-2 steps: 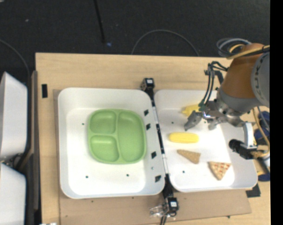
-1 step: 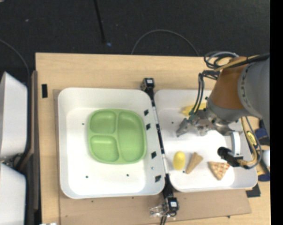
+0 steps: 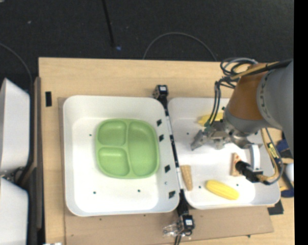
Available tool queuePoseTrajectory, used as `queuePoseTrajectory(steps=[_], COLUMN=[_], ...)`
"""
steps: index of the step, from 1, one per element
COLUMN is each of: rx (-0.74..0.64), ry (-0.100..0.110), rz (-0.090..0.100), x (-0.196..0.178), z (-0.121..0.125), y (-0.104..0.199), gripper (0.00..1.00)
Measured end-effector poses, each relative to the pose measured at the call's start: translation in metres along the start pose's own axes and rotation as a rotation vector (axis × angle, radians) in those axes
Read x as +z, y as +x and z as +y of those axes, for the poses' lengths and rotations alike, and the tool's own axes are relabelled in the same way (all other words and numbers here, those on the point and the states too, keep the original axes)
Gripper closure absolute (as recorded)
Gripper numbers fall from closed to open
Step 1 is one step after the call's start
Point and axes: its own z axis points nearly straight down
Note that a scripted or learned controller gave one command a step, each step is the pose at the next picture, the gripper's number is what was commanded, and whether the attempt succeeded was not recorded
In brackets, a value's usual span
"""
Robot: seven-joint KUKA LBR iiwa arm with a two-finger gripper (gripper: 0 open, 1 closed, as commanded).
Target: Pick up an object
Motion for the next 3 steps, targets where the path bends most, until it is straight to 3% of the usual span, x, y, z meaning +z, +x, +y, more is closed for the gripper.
queuePoseTrajectory(steps=[1, 3], rx=[0.005, -0.010], ry=[-0.004, -0.006], rz=[-0.001, -0.002], x=[-0.011, -0.114], z=[0.001, 0.015], y=[-0.001, -0.002], gripper=[1.00, 1.00])
